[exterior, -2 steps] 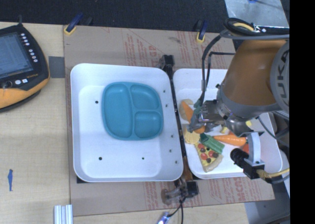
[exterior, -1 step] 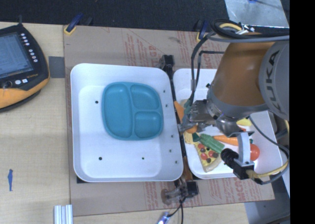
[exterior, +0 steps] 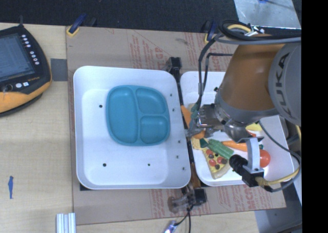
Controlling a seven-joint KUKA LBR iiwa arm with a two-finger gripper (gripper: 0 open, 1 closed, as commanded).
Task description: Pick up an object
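Note:
The grey arm with its orange band [exterior: 254, 76] hangs low over the right bin [exterior: 287, 140] and covers most of it. My gripper [exterior: 201, 125] sits at that bin's left side, just above a pile of toy food. Below it lie a pizza slice [exterior: 217, 163], a green vegetable piece [exterior: 219, 148], an orange carrot [exterior: 237, 145] and a red round item [exterior: 264, 159]. A small orange piece [exterior: 185, 113] lies by the bin's left rim. Nothing visibly sits between the fingers.
The left bin [exterior: 87, 170] holds a teal divided plate [exterior: 138, 114]. A teach pendant [exterior: 20, 70] rests on the bench at far left. Black clamps [exterior: 175, 65] and cables [exterior: 185, 201] sit between the bins.

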